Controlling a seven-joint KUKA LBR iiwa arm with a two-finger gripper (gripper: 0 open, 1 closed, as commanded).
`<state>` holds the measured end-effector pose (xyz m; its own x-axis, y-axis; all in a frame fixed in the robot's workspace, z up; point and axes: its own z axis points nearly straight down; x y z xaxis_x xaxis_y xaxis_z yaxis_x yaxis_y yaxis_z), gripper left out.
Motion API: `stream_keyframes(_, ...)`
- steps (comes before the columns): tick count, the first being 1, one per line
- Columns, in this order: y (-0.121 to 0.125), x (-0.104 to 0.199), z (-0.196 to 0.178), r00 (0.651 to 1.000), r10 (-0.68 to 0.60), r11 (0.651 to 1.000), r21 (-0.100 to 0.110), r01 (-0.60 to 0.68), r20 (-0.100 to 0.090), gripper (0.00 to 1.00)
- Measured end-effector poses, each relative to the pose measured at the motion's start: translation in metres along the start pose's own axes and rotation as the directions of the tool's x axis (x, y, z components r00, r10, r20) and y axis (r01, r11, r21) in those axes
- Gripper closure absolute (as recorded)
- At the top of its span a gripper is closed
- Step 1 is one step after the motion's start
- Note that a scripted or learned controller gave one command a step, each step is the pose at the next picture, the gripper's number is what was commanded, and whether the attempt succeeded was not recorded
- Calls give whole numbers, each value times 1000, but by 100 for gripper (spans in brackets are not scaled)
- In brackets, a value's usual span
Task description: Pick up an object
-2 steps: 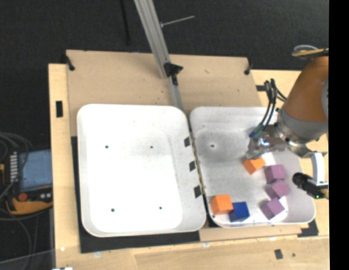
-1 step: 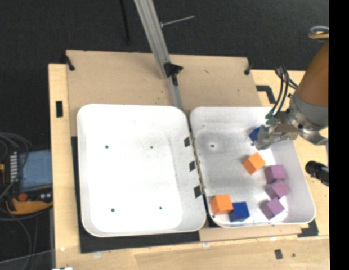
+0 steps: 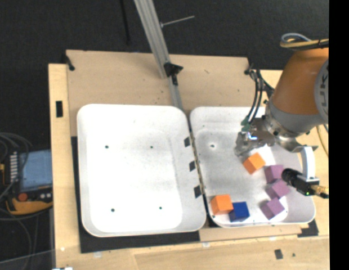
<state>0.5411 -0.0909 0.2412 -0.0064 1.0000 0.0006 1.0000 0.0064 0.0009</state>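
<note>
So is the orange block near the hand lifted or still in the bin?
Cannot tell for sure. The orange block sits just below the hand, over the right bin floor, tilted.

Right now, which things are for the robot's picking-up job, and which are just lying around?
For the job:
- gripper
- right bin
- orange block by the gripper
- orange block near the front
- blue block
- three purple blocks

Just lying about:
- left bin
- blue box with cables
- metal pole
</note>
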Motion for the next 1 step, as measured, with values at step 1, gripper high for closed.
stream_keyframes(1, -5, 52, -10, 1000, -2, 1000, 0, 2, -2, 100)
